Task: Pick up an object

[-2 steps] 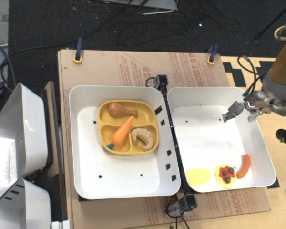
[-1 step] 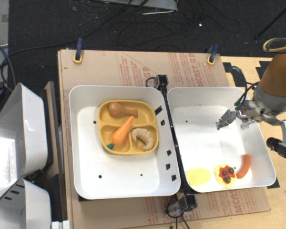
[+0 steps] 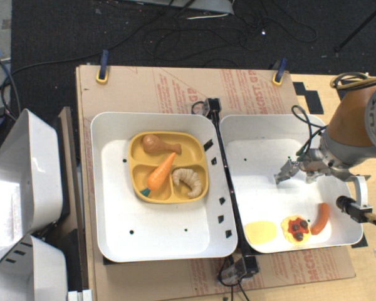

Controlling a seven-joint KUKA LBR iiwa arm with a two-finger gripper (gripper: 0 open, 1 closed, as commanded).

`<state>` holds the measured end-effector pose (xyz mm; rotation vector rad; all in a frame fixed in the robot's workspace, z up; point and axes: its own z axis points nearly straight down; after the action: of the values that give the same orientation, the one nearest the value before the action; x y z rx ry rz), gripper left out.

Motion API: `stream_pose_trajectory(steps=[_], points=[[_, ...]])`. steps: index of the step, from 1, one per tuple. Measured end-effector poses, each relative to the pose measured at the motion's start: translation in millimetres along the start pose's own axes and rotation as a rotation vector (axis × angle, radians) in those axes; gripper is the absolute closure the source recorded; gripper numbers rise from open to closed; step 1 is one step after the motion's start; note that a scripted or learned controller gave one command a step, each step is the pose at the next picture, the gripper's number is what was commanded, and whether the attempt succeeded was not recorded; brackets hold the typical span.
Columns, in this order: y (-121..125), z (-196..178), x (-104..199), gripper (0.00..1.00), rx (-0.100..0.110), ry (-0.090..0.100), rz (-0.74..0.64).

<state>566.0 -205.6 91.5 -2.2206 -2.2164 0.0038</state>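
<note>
Red printing runs across the brown cardboard sheet [image 3: 175, 83] under the bins, seen upside down and too faint to read with confidence. Grey with an orange band, the arm [image 3: 354, 127] reaches in from the right and sets its two-finger gripper [image 3: 287, 173] low over the right white bin [image 3: 257, 130], in the middle of that bin's floor; whether the gripper is open or shut cannot be told from this slant, and nothing is seen in its hold. Along the near edge of that bin lie a flat pale-yellow disc [image 3: 261, 232], a small round yellow piece with red and dark topping [image 3: 296, 228], and an orange-red sausage [image 3: 320, 218], all well apart from the gripper. The left white bin [image 3: 113, 231] bears a yellow divided plastic plate [image 3: 138, 187] holding a brown toy drumstick [image 3: 160, 145], an orange toy carrot [image 3: 161, 172] and a pale curled toy shrimp [image 3: 188, 180], each in its own compartment.
</note>
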Motion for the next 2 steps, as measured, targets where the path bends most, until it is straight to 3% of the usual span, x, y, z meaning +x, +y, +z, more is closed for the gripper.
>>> stream_pose_trajectory(steps=[1,2], points=[[0,-1,0,0.00,-0.004,-0.001,0.000],[1,-11,0,1.00,-0.006,-0.002,-0.001]])
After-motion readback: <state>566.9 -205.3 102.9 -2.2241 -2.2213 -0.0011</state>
